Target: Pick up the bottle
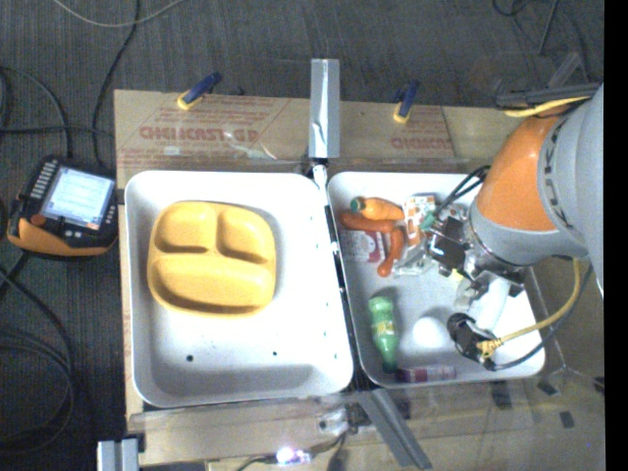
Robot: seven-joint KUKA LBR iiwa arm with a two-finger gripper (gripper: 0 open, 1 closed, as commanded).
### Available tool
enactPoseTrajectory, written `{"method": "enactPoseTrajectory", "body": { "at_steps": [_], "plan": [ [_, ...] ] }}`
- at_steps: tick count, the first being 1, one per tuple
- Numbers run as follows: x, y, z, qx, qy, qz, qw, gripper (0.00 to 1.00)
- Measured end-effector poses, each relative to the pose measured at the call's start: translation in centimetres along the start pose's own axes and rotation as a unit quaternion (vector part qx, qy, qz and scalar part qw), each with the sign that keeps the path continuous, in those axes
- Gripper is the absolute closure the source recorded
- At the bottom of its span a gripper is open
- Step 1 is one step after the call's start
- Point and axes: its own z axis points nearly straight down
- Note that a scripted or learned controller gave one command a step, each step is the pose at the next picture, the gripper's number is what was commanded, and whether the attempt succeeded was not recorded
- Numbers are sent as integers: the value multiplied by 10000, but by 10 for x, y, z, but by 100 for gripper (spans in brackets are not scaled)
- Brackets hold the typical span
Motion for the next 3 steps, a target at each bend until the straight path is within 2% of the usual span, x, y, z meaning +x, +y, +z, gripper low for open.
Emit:
{"method": "enactPoseTrajectory", "body": {
  "at_steps": [1, 2, 3],
  "plan": [
    [35, -25, -14, 2, 1, -874, 9962, 0],
    [59, -39, 30, 22, 4, -910, 9958, 0],
    [140, -84, 30, 20, -5, -37, 10000, 0]
  ]
}}
